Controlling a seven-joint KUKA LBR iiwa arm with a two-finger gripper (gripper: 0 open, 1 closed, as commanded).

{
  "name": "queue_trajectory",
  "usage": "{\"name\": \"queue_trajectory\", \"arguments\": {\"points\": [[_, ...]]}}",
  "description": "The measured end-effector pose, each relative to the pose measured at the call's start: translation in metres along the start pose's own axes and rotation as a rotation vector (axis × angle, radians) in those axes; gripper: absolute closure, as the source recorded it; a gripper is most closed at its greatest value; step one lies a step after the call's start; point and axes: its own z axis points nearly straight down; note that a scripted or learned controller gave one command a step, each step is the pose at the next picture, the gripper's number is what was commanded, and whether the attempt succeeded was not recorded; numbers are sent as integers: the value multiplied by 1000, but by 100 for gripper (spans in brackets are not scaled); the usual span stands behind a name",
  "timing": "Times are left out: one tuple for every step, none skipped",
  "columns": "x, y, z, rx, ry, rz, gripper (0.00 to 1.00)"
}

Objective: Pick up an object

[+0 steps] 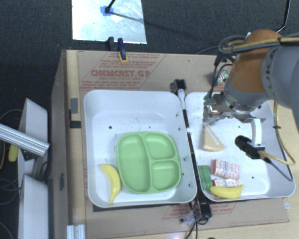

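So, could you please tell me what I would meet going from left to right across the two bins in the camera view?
yellow banana, green divided plate, small green packet, red-and-white packet

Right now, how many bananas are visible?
2. One banana lies in the left bin beside the green tray; the second banana near the right bin's front wall. The arm may hide more.

Bulky grey arm [289, 73], rounded orange band [251, 66] above the wrist [231, 101], dark cables [226, 45] looped beside it
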Motion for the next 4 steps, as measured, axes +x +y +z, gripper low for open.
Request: {"name": "queue_trajectory", "arguments": {"points": [[-51,-14,-51,0,-2,3,100],[-50,-14,-50,1,-2,2,0],[-58,5,31,4,0,4,0],[-68,9,101,3,-1,4,0]]}}
